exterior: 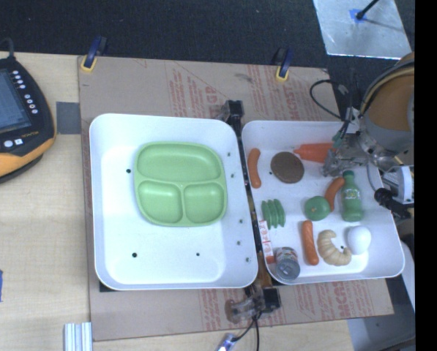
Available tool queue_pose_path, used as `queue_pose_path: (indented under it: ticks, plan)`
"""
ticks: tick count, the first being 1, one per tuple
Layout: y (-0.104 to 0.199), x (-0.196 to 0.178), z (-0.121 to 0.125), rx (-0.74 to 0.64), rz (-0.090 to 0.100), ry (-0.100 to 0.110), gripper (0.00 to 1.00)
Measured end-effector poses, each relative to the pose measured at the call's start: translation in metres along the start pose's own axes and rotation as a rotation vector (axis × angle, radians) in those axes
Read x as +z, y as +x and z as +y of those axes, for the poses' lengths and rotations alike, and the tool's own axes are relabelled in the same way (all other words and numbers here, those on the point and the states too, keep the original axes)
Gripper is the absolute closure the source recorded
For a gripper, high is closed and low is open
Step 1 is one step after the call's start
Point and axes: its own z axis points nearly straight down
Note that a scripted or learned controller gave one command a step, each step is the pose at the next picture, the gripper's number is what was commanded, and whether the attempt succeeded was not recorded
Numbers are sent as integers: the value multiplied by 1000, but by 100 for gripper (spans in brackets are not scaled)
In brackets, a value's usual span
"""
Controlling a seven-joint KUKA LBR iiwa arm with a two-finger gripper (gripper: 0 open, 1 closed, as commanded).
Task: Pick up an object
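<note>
The right bin (379, 269) holds several small toys: a brown round patty (286, 167), an orange carrot (313, 152), a red sausage (255, 167), a green ridged piece (274, 213), a green round fruit (317, 208), a green bottle (350, 198), an orange sausage (309, 241), a croissant (334, 247), a white egg (359, 238) and a small can (285, 262). My gripper (340, 159) hangs low over the bin's upper right part, between the carrot and the bottle. An orange piece (334, 189) lies just below it.
The left bin (108, 254) carries a green sectioned plate (181, 183). A teach pendant (9, 119) lies on the bench at far left. Clamps (94, 52) pin the cardboard sheet at the back. The arm's body (390, 108) fills the right side above the bin.
</note>
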Motion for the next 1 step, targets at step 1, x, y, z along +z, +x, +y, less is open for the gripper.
queue_pose_path:
  ticks: [1]
  plan:
    - [-1, -66, 18, 2, 0, -5, 0]
